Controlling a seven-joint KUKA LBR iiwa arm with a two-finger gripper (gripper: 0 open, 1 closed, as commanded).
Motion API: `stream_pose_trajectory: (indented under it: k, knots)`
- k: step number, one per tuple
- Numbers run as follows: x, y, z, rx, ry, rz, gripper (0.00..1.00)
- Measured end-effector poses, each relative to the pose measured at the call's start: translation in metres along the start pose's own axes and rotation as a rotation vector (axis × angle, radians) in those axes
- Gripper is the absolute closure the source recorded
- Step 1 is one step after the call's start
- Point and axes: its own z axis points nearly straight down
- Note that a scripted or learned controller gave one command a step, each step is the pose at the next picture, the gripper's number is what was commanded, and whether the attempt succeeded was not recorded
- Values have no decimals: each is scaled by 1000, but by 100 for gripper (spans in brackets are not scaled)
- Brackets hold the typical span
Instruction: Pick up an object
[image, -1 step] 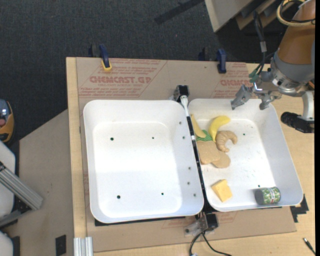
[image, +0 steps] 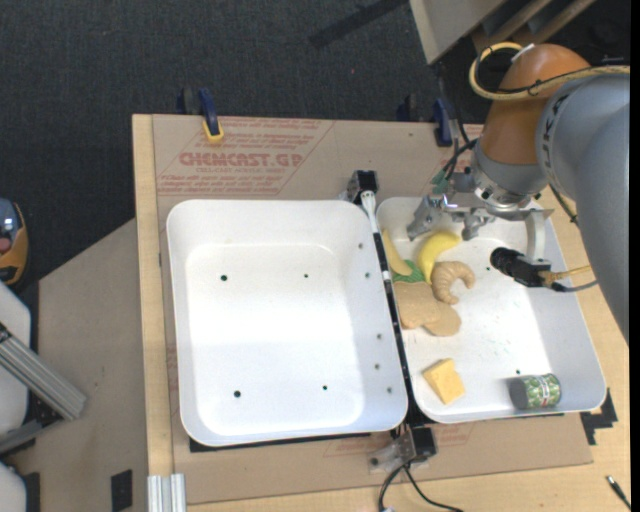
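Bench, plywood top with red printed lettering (image: 240, 155): carried two shallow white plastic bins side by side.

Left white bin (image: 200, 300): bare white floor with small dark dots.

Right white bin (image: 560, 330): held all loose items.
- Yellow banana-shaped piece (image: 437, 250), near the bin's far left corner, directly under the pincer.
- Green-and-yellow strip (image: 399, 264), against the bin's left wall, just beside the banana piece.
- Tan croissant-shaped piece (image: 454, 279), touching the banana piece on its near side.
- Flat beige lump (image: 428, 316), just beside the croissant, toward the left wall.
- Yellow wedge-shaped block (image: 444, 381), near the bin's near left corner.
- Small green-labelled can lying on its side (image: 536, 391), at the near right corner.

Grey arm with orange band (image: 530, 80): reached in over the far edge of the right bin.

Two-finger metal gripper (image: 447, 222): hung over the banana piece, possibly touching its top; fingers blurred by surrounding hardware, so their spread and any hold could not be told.
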Motion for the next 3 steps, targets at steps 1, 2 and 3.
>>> stream_pose_trajectory:
  k: [1,2,3]
  knots:
    - [5,1,39,-4,-3,3,0]
    - [5,2,25,-10,-4,3,100]
    - [77,4,-73,-22,-2,-4,100]
